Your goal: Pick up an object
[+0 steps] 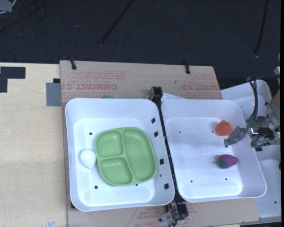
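**A:** White plastic right bin (206, 193), near rim first: floor along the front edge bare. What's in it?

**B:** Small purple lumpy object (227, 161) sits right of centre, close to the right wall but apart from it. Beyond it, small orange rounded object (223, 127), also toward the right side. Open floor between the two, and the bin's whole left half is free.

**A:** Grey two-finger gripper (237, 135)?

**B:** Over the right rim, just beside the orange one, nothing seen between the fingers. Parted or closed, can't tell.

**A:** Left white bin (111, 200)?

**B:** Light green three-compartment plastic tray (125, 155) fills the middle. White egg-shaped object (88, 158) touching its left edge. Narrow margins to the walls. Brown cardboard sheet (137, 82) under both bins, showing past the far rims.
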{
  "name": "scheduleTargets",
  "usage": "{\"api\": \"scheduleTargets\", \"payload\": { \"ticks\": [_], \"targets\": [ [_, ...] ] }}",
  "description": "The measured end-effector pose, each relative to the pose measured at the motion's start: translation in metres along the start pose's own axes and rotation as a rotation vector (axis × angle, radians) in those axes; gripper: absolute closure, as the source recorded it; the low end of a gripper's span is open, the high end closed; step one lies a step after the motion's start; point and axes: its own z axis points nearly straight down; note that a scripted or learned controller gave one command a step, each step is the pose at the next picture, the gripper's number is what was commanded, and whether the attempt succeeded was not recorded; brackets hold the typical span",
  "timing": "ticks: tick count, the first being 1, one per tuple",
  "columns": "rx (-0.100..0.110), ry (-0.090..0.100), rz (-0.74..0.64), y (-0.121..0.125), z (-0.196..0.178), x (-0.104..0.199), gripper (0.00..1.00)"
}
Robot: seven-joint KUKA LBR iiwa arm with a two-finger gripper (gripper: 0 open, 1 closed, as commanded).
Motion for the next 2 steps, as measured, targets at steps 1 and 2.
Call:
{"api": "scheduleTargets", "payload": {
  "ticks": [1,2],
  "targets": [
    [-0.011,-0.003,-0.003,0.002,-0.006,0.000,0.00],
    [-0.006,-0.001,-0.003,-0.006,0.051,0.006,0.00]
  ]
}}
